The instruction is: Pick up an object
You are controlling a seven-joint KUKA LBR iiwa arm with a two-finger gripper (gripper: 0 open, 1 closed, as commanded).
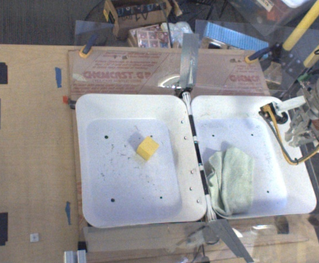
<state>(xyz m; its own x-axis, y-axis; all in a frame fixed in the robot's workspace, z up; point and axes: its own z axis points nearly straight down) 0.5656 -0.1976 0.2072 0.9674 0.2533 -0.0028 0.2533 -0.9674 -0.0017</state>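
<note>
A small yellow block (148,148) lies in the middle of the left bin (93,201). A pale green cloth (233,179) sits crumpled in the right bin (290,201), near its left wall and front. My gripper (303,129) hovers over the right bin's right rim, well right of the cloth and far from the block. A yellow cable loops beside it. I see nothing held in it.
A metal strip (188,64) and a cardboard sheet (126,75) lie behind the bins. Boxes and clutter (143,15) sit further back. A wooden bench top (28,147) extends to the left. A clamp (219,237) sits at the front between the bins.
</note>
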